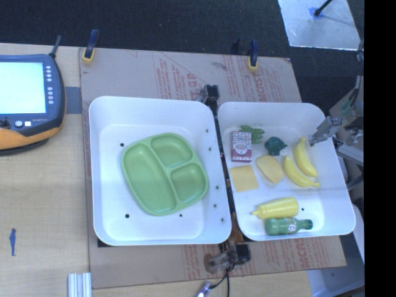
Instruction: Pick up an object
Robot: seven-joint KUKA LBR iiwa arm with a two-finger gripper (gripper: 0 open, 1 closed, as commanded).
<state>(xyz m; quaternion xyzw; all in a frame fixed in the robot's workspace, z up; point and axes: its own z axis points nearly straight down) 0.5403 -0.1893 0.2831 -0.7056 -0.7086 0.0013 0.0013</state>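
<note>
- Seen from above at a slant: a worktop [37, 215] carries two shallow white bins side by side; the left bin [105, 166] holds a green divided plate [164, 173]; the right bin [334, 203] holds a scatter of toy food.
- The gripper [317, 138] reaches in from the right edge, its tip over the upper right corner of the right bin; the fingers are small and blurred against the bin wall, so I cannot tell how far apart they stand, and nothing can be seen between them.
- The nearest objects are two yellow bananas [301, 164] lying side by side, just below and a little left of the tip; the upper end of the nearer one almost meets the tip.
- The bananas' long axis runs from upper right to lower left across the bin, slightly curved; a grasp would likely need to close across that axis rather than along it.
- Further left lie a dark green broccoli piece [275, 145], a pale yellow wedge [270, 168], a yellow cheese square [244, 179], a small red carton [241, 146] and a leafy green item [252, 132].
- Along the near side of the bin rest a yellow bottle [276, 208] and a green bottle [287, 226], both lying roughly left to right, well apart from the tip.
- My judgement: the bananas are the likeliest target; a short descent down and left would reach them.
</note>
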